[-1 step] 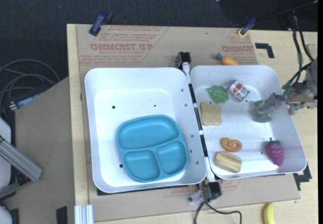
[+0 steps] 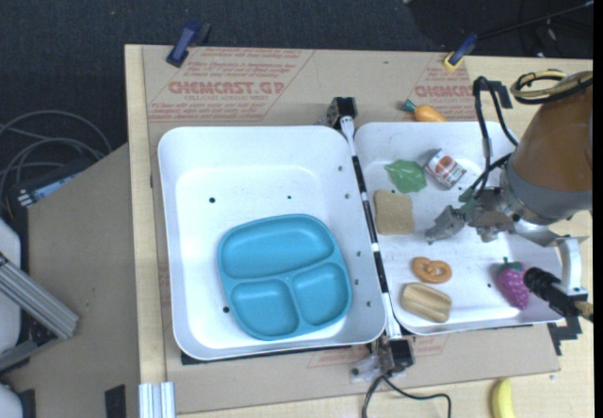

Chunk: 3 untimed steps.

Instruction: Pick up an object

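I see the arm (image 2: pixel 556 157) coming in from the right edge of the frame, with the gripper (image 2: pixel 450 223) hanging over the middle of the right bin (image 2: pixel 377 138). I cannot tell how its jaws stand; the tip is a dark blur from up here, and I see nothing caught in it.

The right bin holds the things to pick. A tan block (image 2: pixel 394 213) lies at the bin's left side, just left of the gripper. A green leaf (image 2: pixel 407 175) sits above the block, toward the upper part of the bin, and a small can (image 2: pixel 446 168) lies on its side just right of the leaf. Below the gripper I see a pretzel (image 2: pixel 431 269), and under that, near the bin's lower edge, a bread roll (image 2: pixel 425 302). A purple grape bunch (image 2: pixel 513 285) lies at the lower right of the bin, close to the arm's hardware.

The left bin (image 2: pixel 188 162) carries a blue divided tray (image 2: pixel 282 273) in its lower middle. A small carrot (image 2: pixel 426 111) lies on the bench just above the right bin's upper edge.
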Each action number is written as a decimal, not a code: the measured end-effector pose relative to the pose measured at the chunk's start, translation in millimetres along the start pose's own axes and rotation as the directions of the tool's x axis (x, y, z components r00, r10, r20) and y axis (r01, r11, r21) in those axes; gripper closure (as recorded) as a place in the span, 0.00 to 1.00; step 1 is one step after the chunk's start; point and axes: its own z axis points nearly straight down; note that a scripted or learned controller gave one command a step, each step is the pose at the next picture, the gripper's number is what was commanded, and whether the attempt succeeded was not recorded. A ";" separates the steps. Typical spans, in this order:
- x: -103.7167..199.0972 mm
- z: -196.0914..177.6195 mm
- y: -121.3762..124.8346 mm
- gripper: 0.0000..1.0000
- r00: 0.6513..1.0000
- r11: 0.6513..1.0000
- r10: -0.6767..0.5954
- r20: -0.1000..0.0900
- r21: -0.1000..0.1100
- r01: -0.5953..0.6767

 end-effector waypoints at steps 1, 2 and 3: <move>29.4 67.4 -28.6 0.00 1.000 1.000 0.002 0.001 -0.001 -0.002; 29.5 57.7 -28.6 1.00 1.000 1.000 0.002 0.001 -0.002 -0.002; 87.1 -59.9 -23.7 1.00 1.000 1.000 0.000 0.001 -0.003 0.000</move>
